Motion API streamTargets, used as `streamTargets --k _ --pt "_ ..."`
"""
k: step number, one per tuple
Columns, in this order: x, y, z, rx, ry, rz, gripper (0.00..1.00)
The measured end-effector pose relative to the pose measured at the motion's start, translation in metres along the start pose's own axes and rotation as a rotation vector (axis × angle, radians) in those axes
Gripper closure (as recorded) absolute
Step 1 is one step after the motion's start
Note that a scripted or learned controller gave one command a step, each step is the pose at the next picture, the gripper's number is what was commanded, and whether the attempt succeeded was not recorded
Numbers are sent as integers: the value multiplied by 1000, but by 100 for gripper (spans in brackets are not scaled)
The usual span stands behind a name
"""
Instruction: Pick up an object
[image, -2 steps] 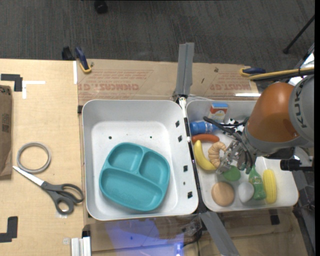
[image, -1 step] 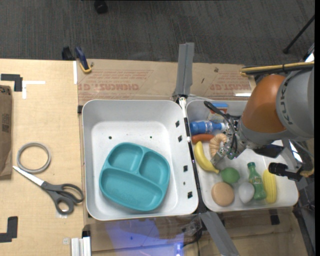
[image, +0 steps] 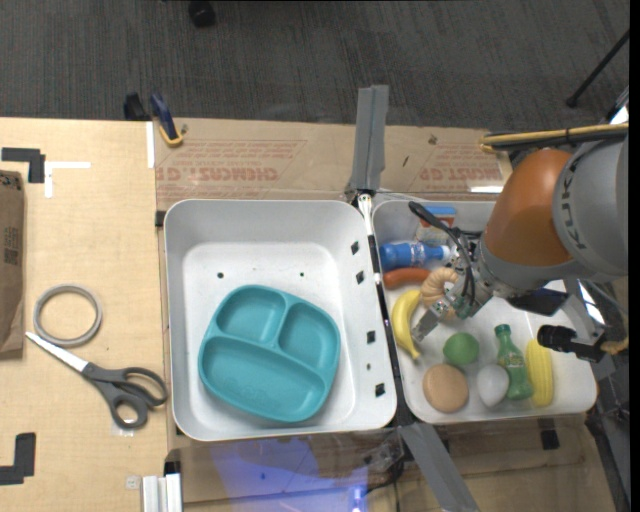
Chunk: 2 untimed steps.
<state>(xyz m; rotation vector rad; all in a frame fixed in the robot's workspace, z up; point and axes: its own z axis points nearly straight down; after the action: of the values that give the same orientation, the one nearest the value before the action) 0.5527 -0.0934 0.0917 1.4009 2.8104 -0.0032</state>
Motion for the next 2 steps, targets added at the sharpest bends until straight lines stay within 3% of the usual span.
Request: streamTargets --k 1,2 --pt "16 -52 0 0 2 -10 0" --pt "16 -52 -9 -1 1 -11 100"
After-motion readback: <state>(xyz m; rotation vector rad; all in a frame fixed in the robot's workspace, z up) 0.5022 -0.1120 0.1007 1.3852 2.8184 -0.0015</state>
